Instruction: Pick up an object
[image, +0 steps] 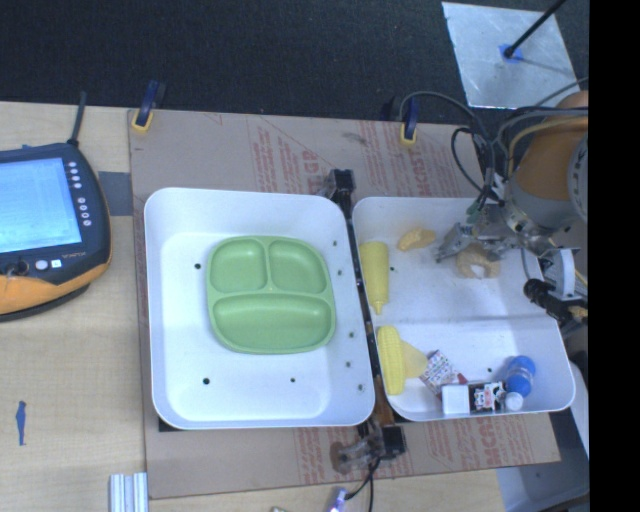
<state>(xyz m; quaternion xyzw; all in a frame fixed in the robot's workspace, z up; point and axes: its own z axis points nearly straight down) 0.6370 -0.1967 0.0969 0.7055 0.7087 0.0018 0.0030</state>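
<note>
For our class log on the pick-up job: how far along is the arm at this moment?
Done: the gripper has reached into the right bin, low beside a tan object. In hand: nothing visibly held; whether it grips the tan object can't be told. Left: securing and lifting something. The corn, the yellow piece and the bottle lie untouched.

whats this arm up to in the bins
The grey and orange arm's gripper is down in the far part of the right bin, right at a tan object, with a small yellow piece beside it. No lift is visible. The left bin holds a green divided plate.
</note>
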